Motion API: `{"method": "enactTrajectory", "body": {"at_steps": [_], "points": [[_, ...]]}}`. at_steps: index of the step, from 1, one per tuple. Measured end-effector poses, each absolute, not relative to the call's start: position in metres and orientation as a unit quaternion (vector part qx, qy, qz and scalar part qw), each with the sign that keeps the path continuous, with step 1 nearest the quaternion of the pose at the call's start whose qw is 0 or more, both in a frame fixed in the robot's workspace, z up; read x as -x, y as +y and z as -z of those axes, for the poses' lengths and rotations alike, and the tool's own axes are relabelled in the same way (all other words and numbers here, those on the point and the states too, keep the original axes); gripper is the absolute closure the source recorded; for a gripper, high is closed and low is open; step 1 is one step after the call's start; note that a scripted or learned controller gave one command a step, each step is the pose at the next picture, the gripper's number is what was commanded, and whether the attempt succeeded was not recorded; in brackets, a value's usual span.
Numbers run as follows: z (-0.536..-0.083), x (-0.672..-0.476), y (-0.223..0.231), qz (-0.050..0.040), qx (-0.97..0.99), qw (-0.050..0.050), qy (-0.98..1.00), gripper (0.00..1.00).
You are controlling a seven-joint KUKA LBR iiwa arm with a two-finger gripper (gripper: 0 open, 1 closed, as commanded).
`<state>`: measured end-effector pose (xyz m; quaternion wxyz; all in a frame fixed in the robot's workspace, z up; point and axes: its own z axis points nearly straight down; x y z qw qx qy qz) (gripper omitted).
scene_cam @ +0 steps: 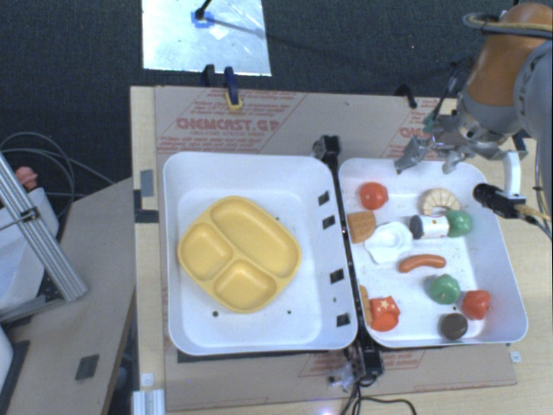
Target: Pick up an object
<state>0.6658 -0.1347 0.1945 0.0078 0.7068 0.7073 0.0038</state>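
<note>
**Toy food in the right bin, pincer above its far rim**

Nearest to the camera, along the front of the right bin (510, 318), lie a dark brown round piece (453, 325), a red piece (476, 303) just beside it, and an orange-red piece with a white mark (384, 313) near the left wall. A little farther in are a green piece (445, 289) and a sausage (422, 263). In the middle of this bin lies a white fried-egg shape (388, 241), with a tan wedge (361, 226) touching its left side and a white and dark cylinder (429, 226) with a green end (460, 223) to its right. Behind these are a red tomato (373, 195) and a pale croissant (440, 201).

The left bin (190, 180) holds a yellow divided plate (238, 252).

At the far side, the pincer (429, 152) hangs over the far rim of the right bin, its fingers spread apart with nothing between them. The grey arm with the orange band (505, 63) comes in from the right. Both bins stand on a cardboard sheet (259, 119) on the bench (95, 232).
</note>
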Motion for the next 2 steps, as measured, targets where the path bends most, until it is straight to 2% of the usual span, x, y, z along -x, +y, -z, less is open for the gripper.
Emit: {"method": "enactTrajectory", "body": {"at_steps": [1, 2], "points": [[-0.078, -0.652, -0.097, 0.0012, -0.705, -0.003, 0.709, 0.00], [-0.388, -0.629, -0.012, -0.0083, -0.704, 0.007, 0.711, 0.00]]}}
